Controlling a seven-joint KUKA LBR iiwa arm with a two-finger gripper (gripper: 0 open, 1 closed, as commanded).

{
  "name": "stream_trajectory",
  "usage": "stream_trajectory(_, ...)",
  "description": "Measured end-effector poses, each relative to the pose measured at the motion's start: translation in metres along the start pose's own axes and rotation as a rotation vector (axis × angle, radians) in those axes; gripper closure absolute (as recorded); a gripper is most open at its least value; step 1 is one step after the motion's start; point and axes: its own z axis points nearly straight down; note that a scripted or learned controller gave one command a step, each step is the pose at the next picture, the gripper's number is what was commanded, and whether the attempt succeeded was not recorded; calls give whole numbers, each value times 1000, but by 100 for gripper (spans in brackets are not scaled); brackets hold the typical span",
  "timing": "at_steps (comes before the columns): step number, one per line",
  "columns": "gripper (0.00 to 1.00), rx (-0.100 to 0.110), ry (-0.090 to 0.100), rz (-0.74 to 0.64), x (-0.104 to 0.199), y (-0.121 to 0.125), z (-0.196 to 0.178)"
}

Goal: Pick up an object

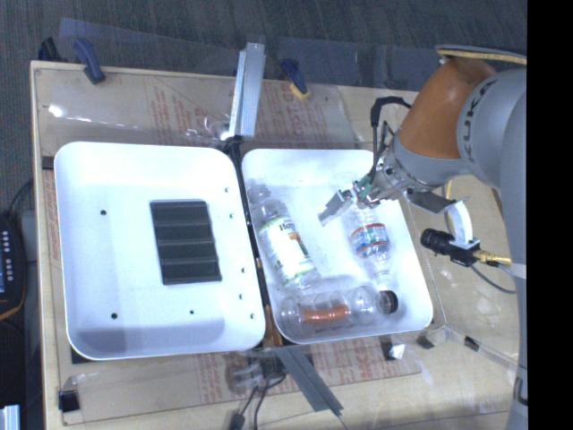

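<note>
Near the right bin's [407, 316] far right corner, end effector [358, 197] hovers; grip state unclear. Small bottle [370, 243] lies just below it, long axis running toward the near rim.

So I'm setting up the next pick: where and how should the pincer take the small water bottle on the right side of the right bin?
Probably across the small water bottle's middle, near the label, coming straight down. It lies flat, running top to bottom of the view, with bare bin floor on both long sides. The pincer hangs just above its upper end.
</note>
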Motion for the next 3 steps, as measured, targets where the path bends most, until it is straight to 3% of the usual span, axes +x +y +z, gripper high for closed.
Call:
stream_trajectory(1, 0, 3, 4, -27, 1, 1, 7)
stream_trajectory(2, 100, 5, 4, -29, 1, 2, -3)
stream_trajectory(3, 0, 5, 4, -29, 1, 1, -3)
